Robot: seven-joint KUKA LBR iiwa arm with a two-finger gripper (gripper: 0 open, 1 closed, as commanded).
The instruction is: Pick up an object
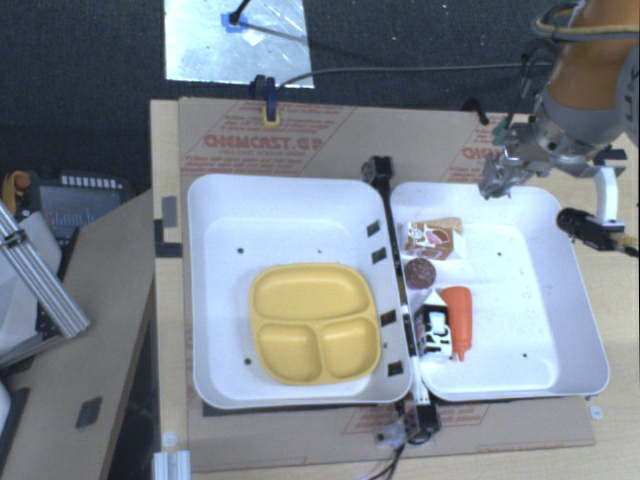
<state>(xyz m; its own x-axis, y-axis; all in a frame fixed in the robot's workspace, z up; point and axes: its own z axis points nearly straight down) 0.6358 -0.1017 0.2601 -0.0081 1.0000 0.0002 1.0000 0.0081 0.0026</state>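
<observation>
In the right bin [530, 298] several small things lie along its left side: an orange carrot-shaped toy [458, 318], a dark brown round disc [420, 272], a printed white and brown packet [434, 238] and a black and white item [434, 331]. My gripper [496, 184] hangs over the back rim of the right bin, well behind and to the right of these things. Nothing shows between its fingers.
The left bin [220, 228] holds a yellow divided tray [313, 322]. A dark divider with clips [392, 268] runs between the bins. Both bins rest on a cardboard sheet [300, 138]. A black fixture [590, 228] sticks out by the right bin's far right rim.
</observation>
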